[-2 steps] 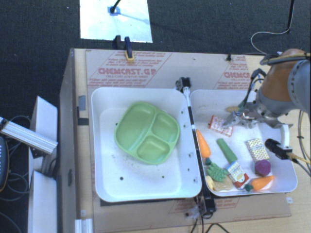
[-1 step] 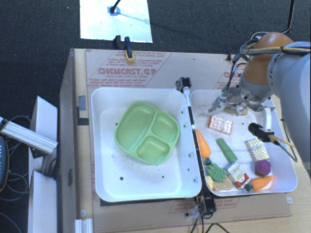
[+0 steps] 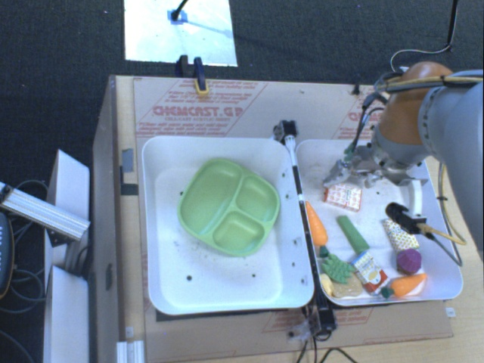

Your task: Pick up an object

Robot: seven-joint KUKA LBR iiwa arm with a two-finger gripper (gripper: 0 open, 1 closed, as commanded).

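Desk (image 3: 227, 104) comes first on my screen, a board printed with red lettering, carrying two white bins side by side. I take the right bin (image 3: 446, 278) as my landmark. To its left, touching along the shared rim, sits the left bin (image 3: 174, 278), and in that one lies a green divided plate (image 3: 229, 205). The arm (image 3: 446, 104) reaches over the right bin's far corner, grey with an orange band. Its gripper (image 3: 355, 174) hangs low over the far part of the right bin, just above a red-and-white checked packet (image 3: 342, 196); I cannot tell from here whether the fingers are spread or pressed together, and I see nothing between them. Toward the right bin's near edge lie a green stick (image 3: 352, 234), a carrot (image 3: 316, 225) by the left rim, a purple ball (image 3: 409, 261) and another carrot (image 3: 408, 284) in the near right corner.
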